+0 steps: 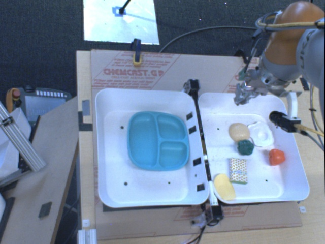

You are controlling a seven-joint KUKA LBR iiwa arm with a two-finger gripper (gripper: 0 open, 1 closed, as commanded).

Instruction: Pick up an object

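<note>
Nothing is being held by the grey two-finger gripper (242, 96), poised over the right white bin's (294, 187) far edge; jaw spacing cannot be told.

Even, fairly bright light falls from overhead, and shadows are soft and short. The two shallow white plastic bins (152, 98) look slightly washed out with mild glare. A pale square sheet (121, 14) at the top glares brightest. Focus is soft throughout, and fine detail is grainy.
</note>
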